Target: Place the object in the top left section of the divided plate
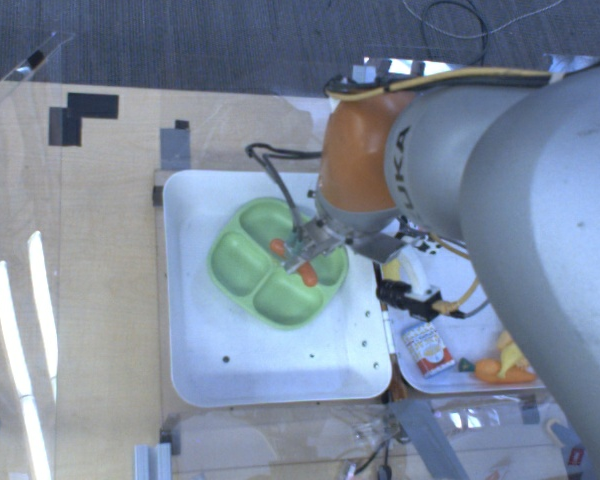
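You've got two white bins (280,378) on the desk (80,268), one green divided plate (245,263), one small orange-red piece (278,248) on it, one little carton (427,349), plus one orange-and-yellow clump (507,365).

You see a green divided plate (270,273) of smooth, softly glossy plastic lying in the left white bin (220,363), whose plastic looks smooth and matt with a faint sheen. At the right of the frame your arm (520,198) wears a satiny grey shell and a glossy orange band (355,163). The bench (80,288) looks like pale, matt wood, and dark ribbed carpet (230,18) runs along the top.
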Action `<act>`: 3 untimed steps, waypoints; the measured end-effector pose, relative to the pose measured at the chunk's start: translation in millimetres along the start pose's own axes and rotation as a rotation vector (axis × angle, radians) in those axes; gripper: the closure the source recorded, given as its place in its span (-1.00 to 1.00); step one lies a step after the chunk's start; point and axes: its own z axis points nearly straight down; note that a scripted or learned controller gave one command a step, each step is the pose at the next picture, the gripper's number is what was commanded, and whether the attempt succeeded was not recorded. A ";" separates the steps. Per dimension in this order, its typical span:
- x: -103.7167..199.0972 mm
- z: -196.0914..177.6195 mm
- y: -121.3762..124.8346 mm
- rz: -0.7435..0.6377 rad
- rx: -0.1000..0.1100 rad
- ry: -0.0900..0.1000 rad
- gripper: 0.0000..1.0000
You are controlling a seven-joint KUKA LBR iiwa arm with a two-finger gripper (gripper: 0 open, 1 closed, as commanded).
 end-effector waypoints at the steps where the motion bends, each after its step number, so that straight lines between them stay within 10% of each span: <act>1: 9.8 -2.0 2.5 0.086 0.001 0.001 1.00; 3: -36.9 20.7 48.8 -0.158 -0.002 -0.002 1.00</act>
